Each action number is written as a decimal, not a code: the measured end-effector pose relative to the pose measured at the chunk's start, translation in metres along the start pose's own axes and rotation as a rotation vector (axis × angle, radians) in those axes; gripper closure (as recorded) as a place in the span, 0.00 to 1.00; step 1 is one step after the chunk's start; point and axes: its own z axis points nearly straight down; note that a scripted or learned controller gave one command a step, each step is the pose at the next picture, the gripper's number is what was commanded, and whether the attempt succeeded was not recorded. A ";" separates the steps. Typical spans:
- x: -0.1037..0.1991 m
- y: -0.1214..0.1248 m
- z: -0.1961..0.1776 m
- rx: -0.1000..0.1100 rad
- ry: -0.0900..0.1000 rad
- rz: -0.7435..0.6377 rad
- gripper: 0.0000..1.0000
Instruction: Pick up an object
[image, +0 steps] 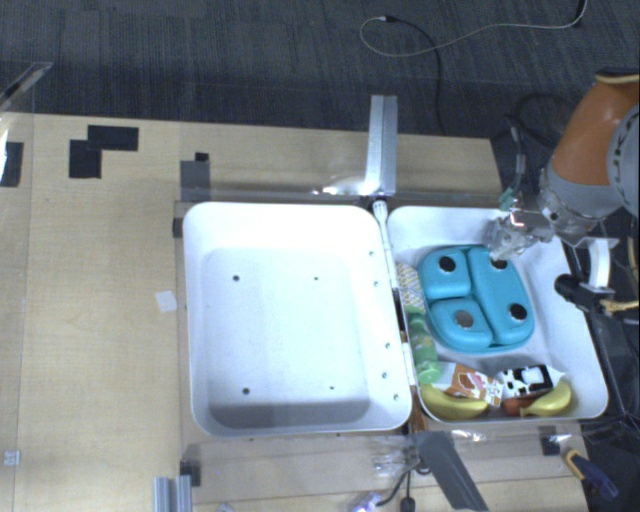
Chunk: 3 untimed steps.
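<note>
The grey arm with its orange band (590, 120) reached in from the right of the camera view and ended over the far right part of the right shallow white plastic bin (590, 345). Its two-finger gripper (508, 238) sat at the far edge of a large turquoise plastic tray-like object with four lobes and dark round holes (476, 298), apparently touching or just above that object's upper right lobe. Whether the gripper was released or clenched could not be told at this resolution, and nothing was visibly held by it. The turquoise object lay flat in the middle of the right bin, taking up most of the floor. Along the near wall of that bin lay a yellow banana-shaped item (452, 403) at the left and a second yellow curved item (553, 399) at the right, with a small black-and-white patterned object (526, 379) and an orange-brown printed item (466, 380) between them. A green and pale packet-like strip (415, 325) lay against the left wall of the right bin, just beside the turquoise object. The left shallow white plastic bin (285, 315) stood just beside the right one on the light wooden bench (90, 340).
</note>
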 end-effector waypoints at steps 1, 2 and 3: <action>0.035 -0.051 0.058 -0.024 -0.009 -0.036 1.00; 0.002 -0.018 -0.005 0.000 0.000 -0.104 1.00; -0.038 0.003 0.045 -0.028 -0.005 0.074 1.00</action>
